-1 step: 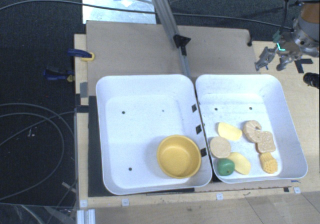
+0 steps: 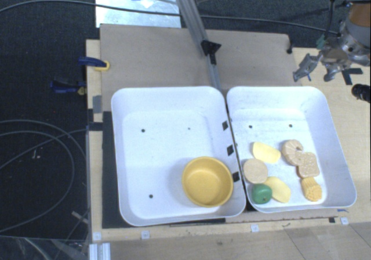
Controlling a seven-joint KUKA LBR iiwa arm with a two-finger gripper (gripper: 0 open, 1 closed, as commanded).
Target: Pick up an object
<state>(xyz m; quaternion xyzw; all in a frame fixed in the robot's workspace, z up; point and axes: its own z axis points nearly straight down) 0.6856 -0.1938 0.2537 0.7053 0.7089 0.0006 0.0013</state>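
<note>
The gripper [image 2: 317, 73] hangs at the upper right of the frame, above the bench just beyond the far rim of the right bin [image 2: 324, 102]. Its two fingers are spread apart with nothing between them: released and empty.

The candidates for picking all lie well away from it, toward the lower part of the frame. In the right bin they crowd the near end: a pale yellow piece [image 2: 265, 152], a round tan disc [image 2: 255, 170], a green piece [image 2: 262, 194] touching a second yellow piece [image 2: 279, 190], a tan ring-like biscuit [image 2: 292, 150] against a square cracker [image 2: 308, 165], and a ridged yellow piece [image 2: 312, 190]. The left bin [image 2: 133, 108] holds a yellow bowl [image 2: 207, 180] near its lower right corner.

The risk, as I judge it, lies in that crowding. The small pieces touch or nearly touch, so a descending finger could land on a neighbour, push the target aside, or close on two at once. Several look flat and low, which may let the fingers slide over them. Those nearest the bin's walls leave little room for a finger on the wall side. The bowl's wide rim may exceed the finger spread unless taken by its edge.

The arm enters from the right edge, its wrist high and the gripper pointing down and slightly leftward.
</note>
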